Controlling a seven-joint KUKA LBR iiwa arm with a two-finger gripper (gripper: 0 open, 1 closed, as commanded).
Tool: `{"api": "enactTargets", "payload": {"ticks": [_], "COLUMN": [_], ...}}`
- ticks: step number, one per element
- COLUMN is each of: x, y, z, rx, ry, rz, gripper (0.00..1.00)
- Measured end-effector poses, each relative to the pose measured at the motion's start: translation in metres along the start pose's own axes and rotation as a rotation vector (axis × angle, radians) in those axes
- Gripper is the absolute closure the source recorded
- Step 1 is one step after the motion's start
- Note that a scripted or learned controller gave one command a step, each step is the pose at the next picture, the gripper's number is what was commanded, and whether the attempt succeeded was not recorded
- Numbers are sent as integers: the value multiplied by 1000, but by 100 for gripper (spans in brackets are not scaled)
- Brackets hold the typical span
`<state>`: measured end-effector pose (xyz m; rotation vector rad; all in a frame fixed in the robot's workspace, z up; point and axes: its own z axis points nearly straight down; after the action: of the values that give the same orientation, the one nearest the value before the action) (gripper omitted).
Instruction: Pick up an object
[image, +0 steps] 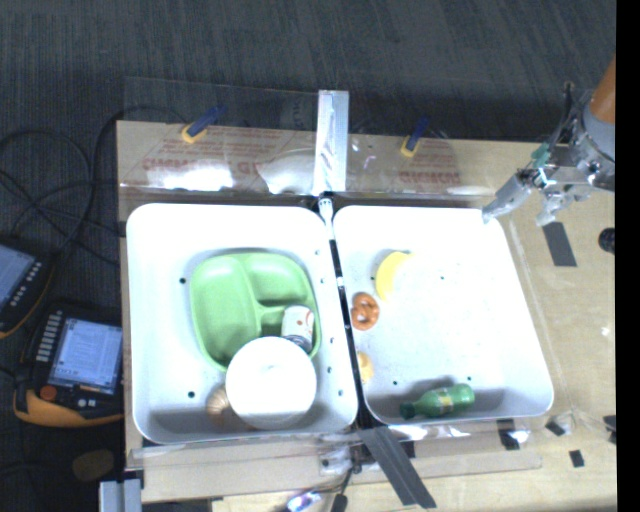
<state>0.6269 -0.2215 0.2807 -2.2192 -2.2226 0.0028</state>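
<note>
My gripper (521, 210) hangs over the back right corner of the right bin (520, 300), its fingers spread open with nothing between them. Inside that bin lie a yellow banana (391, 270), an orange pretzel-like ring (365, 310) by the left wall, a small orange piece (363, 366) and a green bottle (438, 400) on its side near the front wall. All of them are well to the left of and below the gripper.
The left bin (150, 300) holds a green divided plate (245, 300), a white bowl (270, 380) turned over, a small can (297, 322) and a brown item (217, 402). A clear panel (260, 160) stands behind the bins. Devices and cables lie at far left.
</note>
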Motion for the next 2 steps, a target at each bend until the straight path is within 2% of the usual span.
{"api": "enactTargets", "payload": {"ticks": [1,2], "x": [43,87], "y": [11,31], "z": [103,130], "rx": [-1,-2], "ry": [0,-1], "rz": [-445,-586], "gripper": [0,0]}}
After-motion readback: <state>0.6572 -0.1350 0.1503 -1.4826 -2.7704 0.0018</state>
